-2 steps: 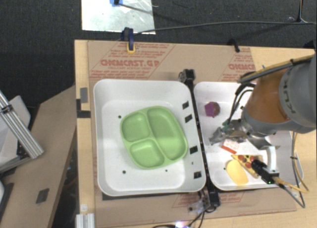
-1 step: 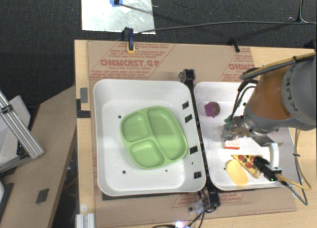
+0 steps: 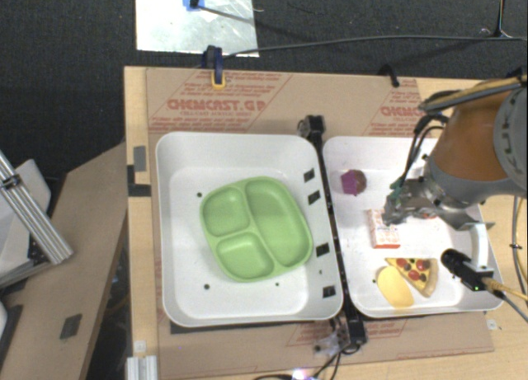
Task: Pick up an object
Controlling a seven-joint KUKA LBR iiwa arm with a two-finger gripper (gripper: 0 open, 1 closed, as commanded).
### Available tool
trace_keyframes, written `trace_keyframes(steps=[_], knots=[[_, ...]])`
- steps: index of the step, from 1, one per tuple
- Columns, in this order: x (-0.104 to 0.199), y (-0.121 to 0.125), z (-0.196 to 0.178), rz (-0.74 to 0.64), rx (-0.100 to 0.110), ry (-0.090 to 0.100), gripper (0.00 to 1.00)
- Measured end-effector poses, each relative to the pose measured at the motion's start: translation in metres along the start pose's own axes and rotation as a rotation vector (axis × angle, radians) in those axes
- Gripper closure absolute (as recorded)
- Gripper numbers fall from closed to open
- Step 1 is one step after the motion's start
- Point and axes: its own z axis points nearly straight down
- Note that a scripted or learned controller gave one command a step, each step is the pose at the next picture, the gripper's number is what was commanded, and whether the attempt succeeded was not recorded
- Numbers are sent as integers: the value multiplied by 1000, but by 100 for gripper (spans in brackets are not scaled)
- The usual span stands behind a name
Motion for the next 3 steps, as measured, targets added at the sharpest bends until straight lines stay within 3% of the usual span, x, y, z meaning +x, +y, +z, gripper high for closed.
trace_keyframes(steps=[1, 2, 3], knots=[[0, 2, -46, -1, 0, 0, 100], [60, 24, -51, -6, 1, 2, 100], [100, 43, -51, -5, 1, 2, 100]])
